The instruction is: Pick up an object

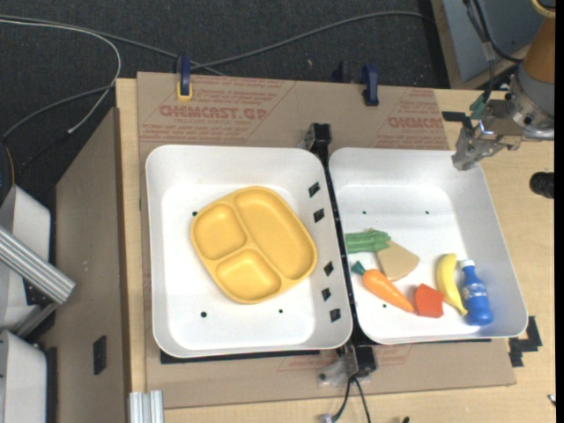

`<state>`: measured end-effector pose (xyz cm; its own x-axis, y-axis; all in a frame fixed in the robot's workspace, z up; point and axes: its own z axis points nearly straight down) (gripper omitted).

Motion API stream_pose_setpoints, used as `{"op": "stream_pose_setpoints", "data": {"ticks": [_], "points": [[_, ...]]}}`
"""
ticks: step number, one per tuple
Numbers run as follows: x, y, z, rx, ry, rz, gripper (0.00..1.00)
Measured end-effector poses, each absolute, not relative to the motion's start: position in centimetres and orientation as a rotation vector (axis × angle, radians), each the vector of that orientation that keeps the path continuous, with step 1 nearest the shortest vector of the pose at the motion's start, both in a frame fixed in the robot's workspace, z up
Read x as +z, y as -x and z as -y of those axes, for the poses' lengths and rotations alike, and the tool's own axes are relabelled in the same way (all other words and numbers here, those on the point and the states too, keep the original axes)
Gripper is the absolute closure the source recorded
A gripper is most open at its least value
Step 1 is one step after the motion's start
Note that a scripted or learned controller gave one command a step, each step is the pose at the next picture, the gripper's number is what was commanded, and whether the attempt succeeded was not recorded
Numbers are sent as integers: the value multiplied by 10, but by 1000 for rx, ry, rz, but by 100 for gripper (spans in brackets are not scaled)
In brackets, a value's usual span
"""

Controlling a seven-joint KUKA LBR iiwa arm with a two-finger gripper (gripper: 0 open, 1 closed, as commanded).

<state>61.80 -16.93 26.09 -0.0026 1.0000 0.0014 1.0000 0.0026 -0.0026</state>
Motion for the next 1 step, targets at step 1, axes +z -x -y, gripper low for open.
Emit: {"op": "stream_pose_setpoints", "data": {"ticks": [1], "points": [[252, -593, 112, 2, 2213, 2223, 100]]}}
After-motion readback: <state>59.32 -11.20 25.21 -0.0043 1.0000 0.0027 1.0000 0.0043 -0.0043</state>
